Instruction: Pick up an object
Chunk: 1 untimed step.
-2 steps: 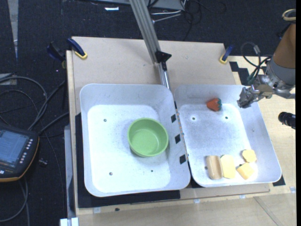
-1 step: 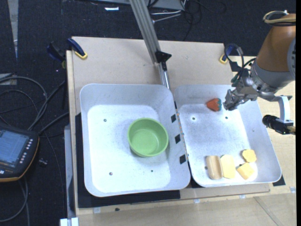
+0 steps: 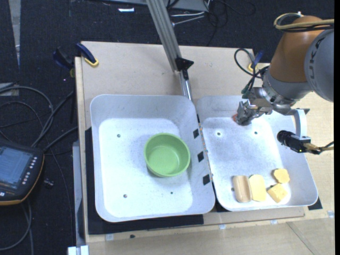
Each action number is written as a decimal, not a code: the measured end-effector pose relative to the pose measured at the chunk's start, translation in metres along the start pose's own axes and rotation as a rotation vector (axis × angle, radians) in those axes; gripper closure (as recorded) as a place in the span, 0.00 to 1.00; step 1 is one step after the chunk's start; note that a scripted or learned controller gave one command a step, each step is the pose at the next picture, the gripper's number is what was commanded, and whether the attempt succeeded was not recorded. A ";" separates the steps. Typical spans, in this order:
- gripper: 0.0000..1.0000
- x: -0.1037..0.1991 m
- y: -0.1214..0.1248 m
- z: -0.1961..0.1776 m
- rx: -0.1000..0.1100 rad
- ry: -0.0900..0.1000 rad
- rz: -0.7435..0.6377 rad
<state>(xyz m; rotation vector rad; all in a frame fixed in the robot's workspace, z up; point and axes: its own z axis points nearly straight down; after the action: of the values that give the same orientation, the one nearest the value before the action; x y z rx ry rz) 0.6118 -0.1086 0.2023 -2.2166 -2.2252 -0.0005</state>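
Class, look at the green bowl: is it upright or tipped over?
Upright. The green bowl sits in the left bin with its round opening facing up, showing its inside.

Arm (image 3: 313, 62): grey shell, rounded | broad orange band above wrist | dark letters on grey | black cables looping alongside | gripper (image 3: 244, 116): small, dark metal

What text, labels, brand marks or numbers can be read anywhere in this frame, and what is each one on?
"KU": partial grey lettering on the arm's grey link at the right edge, cut off by the frame.
Handheld pendant at the left edge: its lit screen shows content, too small and blurred to read.
No legible text on the green bowl, the white bins or the yellow pieces.
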 end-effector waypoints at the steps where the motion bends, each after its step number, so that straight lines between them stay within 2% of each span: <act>1: 1.00 0.060 0.003 0.002 0.000 0.000 -0.001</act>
<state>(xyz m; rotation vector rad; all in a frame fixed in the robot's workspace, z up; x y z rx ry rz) 0.6146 -0.0483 0.2006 -2.2153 -2.2265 -0.0011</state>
